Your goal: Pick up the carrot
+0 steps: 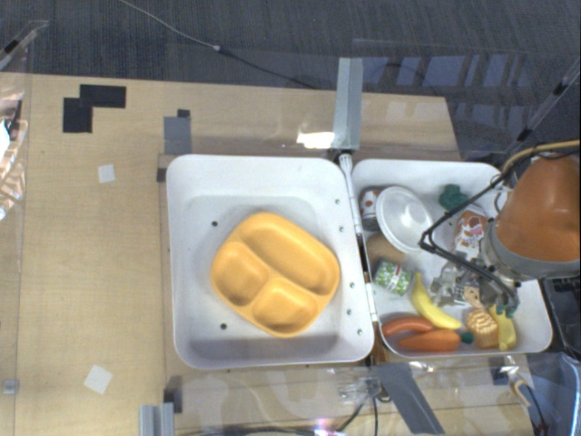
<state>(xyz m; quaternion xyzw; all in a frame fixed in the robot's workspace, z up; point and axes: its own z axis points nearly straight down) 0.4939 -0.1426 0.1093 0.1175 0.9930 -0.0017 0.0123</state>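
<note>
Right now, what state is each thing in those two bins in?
Tray: upright in the left bin, compartments bare.
Carrot: lying flat at the right bin's front edge, not lifted.
Banana: lying flat just behind the carrot.
Bowl: looks turned upside down, near the divider.
Can: lying on its side.
Gripper: low over the right bin, fingers unclear.

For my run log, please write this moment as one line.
carrot: lying in right bin, front edge | gripper: above banana, near carrot | carrot not held
</note>
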